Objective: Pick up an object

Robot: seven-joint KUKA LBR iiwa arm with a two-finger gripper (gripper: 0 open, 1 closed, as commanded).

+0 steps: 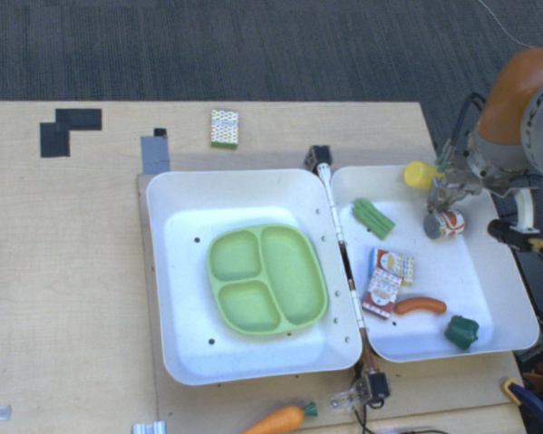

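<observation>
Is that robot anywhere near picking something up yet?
Nothing looks lifted so far: the hand is low in the right bin, right over a small red-and-white can. Whether it grips the can is unclear. The green pod, snack packet and sausage lie untouched.

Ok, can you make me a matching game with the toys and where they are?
Things:
1. carrot
2. green divided plate
3. sausage
4. patterned block

Places:
A. in the left bin
B. on the bench in front of the bins
C. in the right bin
D. on the bench behind the left bin

Pairs: 1-B, 2-A, 3-C, 4-D
</observation>
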